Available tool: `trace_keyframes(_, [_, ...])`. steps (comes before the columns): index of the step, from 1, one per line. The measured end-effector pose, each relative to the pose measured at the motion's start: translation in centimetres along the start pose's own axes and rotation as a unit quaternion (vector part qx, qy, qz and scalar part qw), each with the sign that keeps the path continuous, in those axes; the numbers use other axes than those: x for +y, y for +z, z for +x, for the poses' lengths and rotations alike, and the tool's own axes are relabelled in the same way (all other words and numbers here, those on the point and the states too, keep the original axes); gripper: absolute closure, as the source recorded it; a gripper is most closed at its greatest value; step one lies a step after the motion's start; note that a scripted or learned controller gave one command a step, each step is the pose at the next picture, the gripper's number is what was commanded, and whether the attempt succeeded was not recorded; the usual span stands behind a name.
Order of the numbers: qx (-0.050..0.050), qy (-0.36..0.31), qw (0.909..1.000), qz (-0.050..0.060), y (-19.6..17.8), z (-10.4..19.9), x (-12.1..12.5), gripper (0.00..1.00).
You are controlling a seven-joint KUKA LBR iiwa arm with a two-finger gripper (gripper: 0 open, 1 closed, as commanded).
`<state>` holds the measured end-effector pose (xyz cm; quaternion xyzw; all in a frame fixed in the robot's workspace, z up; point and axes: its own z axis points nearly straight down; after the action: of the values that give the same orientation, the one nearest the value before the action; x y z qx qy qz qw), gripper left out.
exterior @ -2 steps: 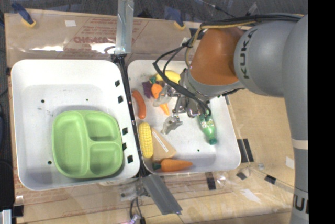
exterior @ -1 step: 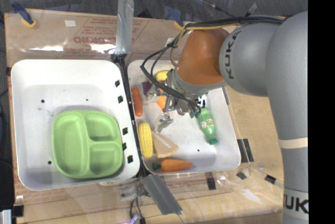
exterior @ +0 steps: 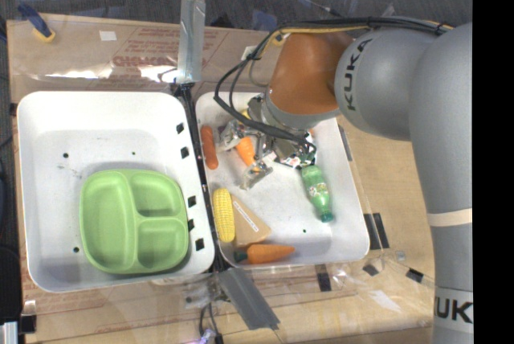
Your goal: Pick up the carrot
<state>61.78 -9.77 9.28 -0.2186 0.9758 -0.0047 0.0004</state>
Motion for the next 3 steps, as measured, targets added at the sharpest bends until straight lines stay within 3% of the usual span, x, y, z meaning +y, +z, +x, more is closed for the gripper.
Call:
trace_keyframes(1, [-0.001, -0.003, 1.0, -0.002, -0.9, -0.3, 0.3, 1.0])
trace_keyframes(2, [-0.006, -0.078, 0.997, -0.001, -18.8, -0.8, 1.8, 1.0])
trace_keyframes(3, [-0.001, -0.106, 0.9944, -0.004, -19.5, 6.8, 2.2, 1.0])
